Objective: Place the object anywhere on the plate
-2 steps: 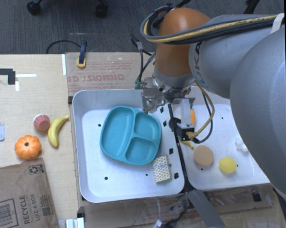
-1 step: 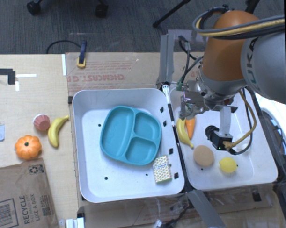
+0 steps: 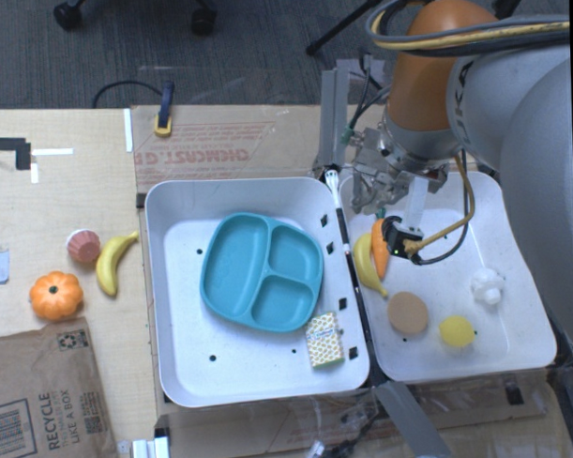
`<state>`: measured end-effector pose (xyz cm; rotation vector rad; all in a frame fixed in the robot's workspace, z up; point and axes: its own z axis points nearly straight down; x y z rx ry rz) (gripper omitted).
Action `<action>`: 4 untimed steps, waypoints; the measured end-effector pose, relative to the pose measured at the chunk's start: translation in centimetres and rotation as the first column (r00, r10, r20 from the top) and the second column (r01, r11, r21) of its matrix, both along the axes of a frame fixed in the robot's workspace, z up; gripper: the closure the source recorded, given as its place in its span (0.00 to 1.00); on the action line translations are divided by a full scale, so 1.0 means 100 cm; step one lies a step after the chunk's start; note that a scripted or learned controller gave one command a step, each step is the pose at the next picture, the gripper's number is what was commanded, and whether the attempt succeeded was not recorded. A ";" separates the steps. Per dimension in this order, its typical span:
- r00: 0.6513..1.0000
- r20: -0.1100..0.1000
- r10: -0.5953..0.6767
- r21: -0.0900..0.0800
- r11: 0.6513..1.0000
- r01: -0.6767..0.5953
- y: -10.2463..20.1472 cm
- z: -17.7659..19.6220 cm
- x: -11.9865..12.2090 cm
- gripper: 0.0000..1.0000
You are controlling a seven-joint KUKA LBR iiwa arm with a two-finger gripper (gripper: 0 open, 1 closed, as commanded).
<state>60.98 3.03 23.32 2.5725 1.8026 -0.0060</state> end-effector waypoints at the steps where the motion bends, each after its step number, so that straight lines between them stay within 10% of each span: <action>1: 0.999 0.000 0.048 0.000 0.999 -0.048 0.058 -0.009 0.017 1.00; 3: 0.998 0.001 -0.063 0.000 0.998 0.063 0.178 -0.024 0.049 1.00; 4: 0.999 -0.001 -0.046 0.000 0.999 0.046 0.076 -0.011 -0.048 1.00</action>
